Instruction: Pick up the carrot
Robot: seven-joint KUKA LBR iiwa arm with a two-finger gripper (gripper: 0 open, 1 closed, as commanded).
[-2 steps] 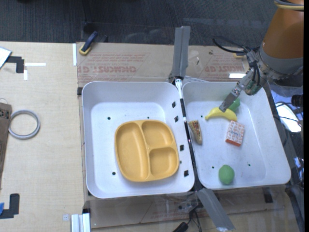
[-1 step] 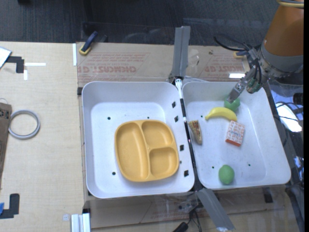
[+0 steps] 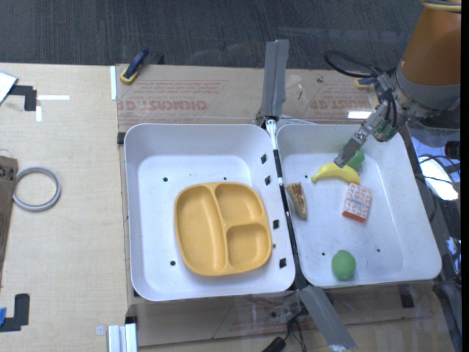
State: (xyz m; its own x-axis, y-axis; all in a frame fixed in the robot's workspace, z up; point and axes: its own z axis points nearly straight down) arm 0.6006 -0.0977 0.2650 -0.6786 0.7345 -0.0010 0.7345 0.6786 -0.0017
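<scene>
in the camera view the gripper [image 3: 347,158] hangs at twelve o'clock of the banana [image 3: 335,173] in the right bin [image 3: 410,218]; its state i cannot tell. no carrot is recognisable, perhaps hidden. risk: closing on the banana instead.
</scene>
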